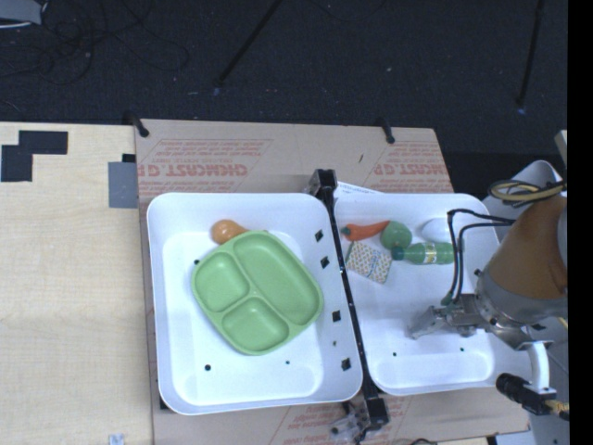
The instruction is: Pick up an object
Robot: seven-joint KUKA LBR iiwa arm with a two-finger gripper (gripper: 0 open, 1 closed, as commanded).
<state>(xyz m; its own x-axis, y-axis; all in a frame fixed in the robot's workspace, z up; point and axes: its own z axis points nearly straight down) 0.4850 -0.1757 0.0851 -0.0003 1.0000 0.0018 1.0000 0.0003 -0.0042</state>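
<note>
Below, we see the white bin (435,369) under the gripper (434,323); we cannot tell its grip. A green bottle (428,253) lies beyond it.

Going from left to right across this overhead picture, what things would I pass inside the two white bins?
Orange ball → green divided plate → black divider between the bins → patterned square packet → green bottle → gripper.
</note>
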